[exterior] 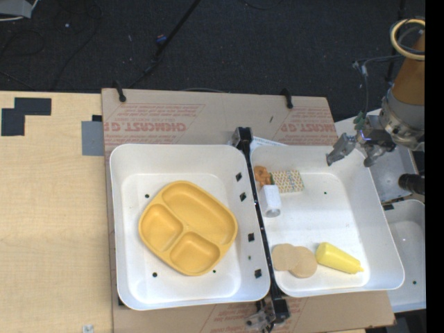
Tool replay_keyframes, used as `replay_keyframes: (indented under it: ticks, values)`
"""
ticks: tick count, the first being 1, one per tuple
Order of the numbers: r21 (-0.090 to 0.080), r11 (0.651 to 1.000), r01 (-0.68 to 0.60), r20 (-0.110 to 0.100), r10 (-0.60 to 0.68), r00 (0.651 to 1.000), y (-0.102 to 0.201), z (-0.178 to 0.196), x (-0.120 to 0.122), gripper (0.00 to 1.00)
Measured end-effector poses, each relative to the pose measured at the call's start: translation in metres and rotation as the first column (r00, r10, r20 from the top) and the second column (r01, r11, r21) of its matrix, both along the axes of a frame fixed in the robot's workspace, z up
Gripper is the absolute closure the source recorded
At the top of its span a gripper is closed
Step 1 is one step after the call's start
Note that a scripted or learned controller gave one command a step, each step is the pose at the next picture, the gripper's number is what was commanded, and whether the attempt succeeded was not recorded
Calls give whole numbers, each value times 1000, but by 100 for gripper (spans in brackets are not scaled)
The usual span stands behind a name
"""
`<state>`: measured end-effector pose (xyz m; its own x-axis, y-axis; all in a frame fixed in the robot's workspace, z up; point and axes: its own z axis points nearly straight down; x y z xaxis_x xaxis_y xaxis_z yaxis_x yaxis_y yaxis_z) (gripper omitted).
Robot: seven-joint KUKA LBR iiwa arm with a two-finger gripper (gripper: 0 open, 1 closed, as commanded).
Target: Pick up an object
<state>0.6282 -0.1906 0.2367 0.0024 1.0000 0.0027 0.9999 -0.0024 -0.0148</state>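
My gripper (356, 150) hangs above the far right corner of the right bin (361, 207), open, with nothing between its fingers. In that bin lie a small white cylinder (270, 200), a speckled flat pad (288, 180), a small orange piece (261, 175), two tan round discs (293, 260) and a yellow wedge-shaped object (338, 258). All of them sit lower left of the gripper and apart from it. A yellow divided plate (187, 227) lies in the left bin (132, 179).
A black divider (253, 217) runs between the two bins. Cardboard (180, 120) lies under the bins, and a wooden bench top (48, 214) spreads to the left. The grey arm with its orange band (409, 75) stands at the right edge.
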Motion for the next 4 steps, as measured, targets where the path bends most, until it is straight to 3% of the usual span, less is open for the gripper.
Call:
replay_keyframes:
  ticks: [1,2,4]
  values:
    - [-3,1000,-3,14,3,1000,1,9,3,0]
    - [-2,1000,-6,9,6,1000,2,-41,11,0]
    - [-2,1000,-2,10,2,1000,-2,-133,6,0]
